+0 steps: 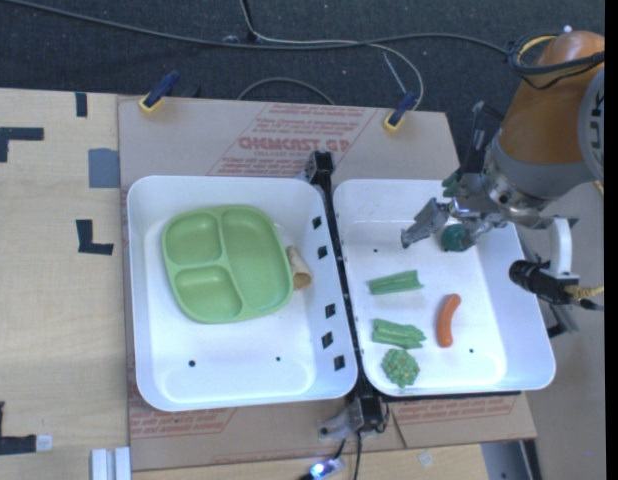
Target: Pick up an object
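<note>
1. The jaws [451, 225] hang over the right bin [509, 368], near its 1 o'clock corner. They stand spread, and a dark green object [455, 238] sits just beside them; I cannot tell if it is between them.
2. Nothing is clearly lifted, so I judge the pick as not done.
3. Left in this bin: a sausage [446, 320] at 4 o'clock and three green pieces – one is the bean [394, 283] at centre.
</note>
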